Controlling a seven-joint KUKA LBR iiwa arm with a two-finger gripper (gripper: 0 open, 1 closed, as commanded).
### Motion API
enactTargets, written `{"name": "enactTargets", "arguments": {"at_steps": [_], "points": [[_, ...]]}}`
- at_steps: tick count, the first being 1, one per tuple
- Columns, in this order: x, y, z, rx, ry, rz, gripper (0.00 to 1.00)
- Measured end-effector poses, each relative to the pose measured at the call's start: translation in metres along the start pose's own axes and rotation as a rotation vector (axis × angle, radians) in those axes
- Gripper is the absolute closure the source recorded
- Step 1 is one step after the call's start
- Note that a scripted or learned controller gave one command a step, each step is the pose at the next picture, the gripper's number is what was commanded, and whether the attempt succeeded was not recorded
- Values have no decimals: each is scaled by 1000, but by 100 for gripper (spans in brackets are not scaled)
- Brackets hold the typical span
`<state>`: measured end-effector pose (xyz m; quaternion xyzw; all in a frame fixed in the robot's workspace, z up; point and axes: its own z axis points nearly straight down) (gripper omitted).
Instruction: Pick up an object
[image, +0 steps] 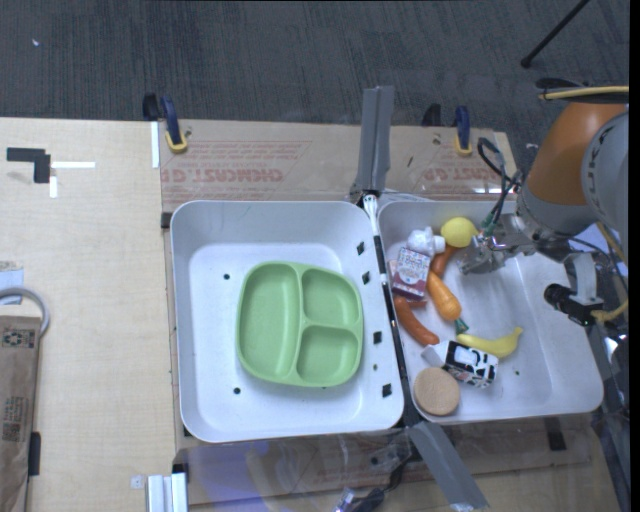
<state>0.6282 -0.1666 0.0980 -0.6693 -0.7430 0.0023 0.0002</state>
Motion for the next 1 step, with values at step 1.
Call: {"name": "enactTargets", "arguments": {"at_steps": [1], "points": [[81,14,-122,0,2,6,100]]}}
